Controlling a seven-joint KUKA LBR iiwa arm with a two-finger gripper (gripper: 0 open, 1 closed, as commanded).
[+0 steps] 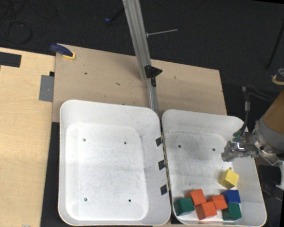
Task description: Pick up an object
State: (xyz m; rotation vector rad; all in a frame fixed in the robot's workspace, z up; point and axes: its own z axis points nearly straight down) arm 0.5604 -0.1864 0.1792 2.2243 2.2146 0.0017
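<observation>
2 white bins: left bin, right bin. Blocks, all in right bin: 1 yellow block, 1 blue block, 3 orange blocks, 2 green blocks. 7 blocks tot.

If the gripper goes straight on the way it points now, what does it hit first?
Probably the bare floor of the right bin. The gripper points down and leftward over open floor, with the yellow block off to one side. Depth is hard to judge from this view.
</observation>
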